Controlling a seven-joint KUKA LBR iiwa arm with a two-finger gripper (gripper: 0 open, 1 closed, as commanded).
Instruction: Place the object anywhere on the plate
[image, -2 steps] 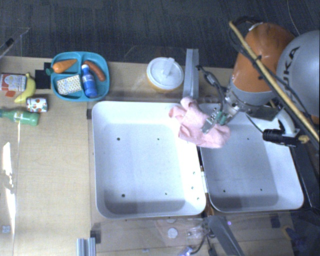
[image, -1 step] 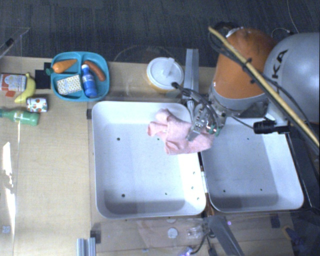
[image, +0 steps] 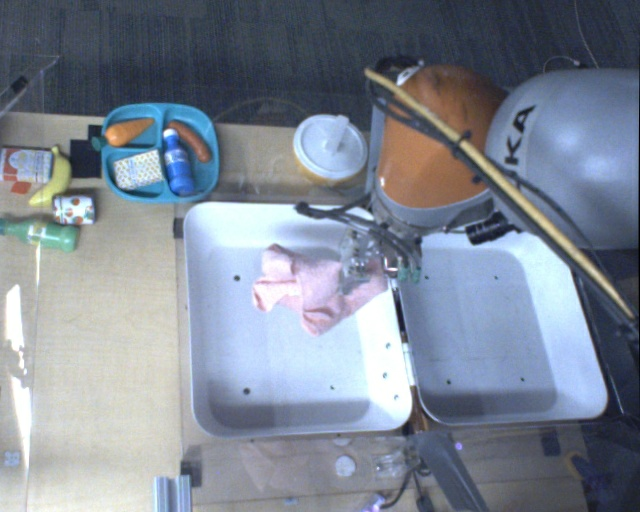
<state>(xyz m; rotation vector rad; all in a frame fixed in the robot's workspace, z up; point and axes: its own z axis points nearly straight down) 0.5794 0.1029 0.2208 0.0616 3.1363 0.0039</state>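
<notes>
One pink cloth (image: 312, 287) lies crumpled in the left bin (image: 230, 390), toward that bin's far right corner, and the pincer (image: 368, 262) is down over the cloth's right end, close by the wall the two bins share. Whether the pincer is apart, together or clamped on fabric cannot be told from above: the wrist and its cabling cover it. The step in hand looks to be the grasp itself. To do it well, the pincer should bite into a thick fold rather than a single thin edge, since limp cloth slips and stretches; the bunched ridge near the cloth's middle seems the better hold. The lift should go straight up until the hanging tail is free of the bin wall, or it may snag and drag. The only plate-like thing is the blue divided plate (image: 205, 170) at the bench's far left corner, already bearing toy food, so the carry is long and the drop should be low.
</notes>
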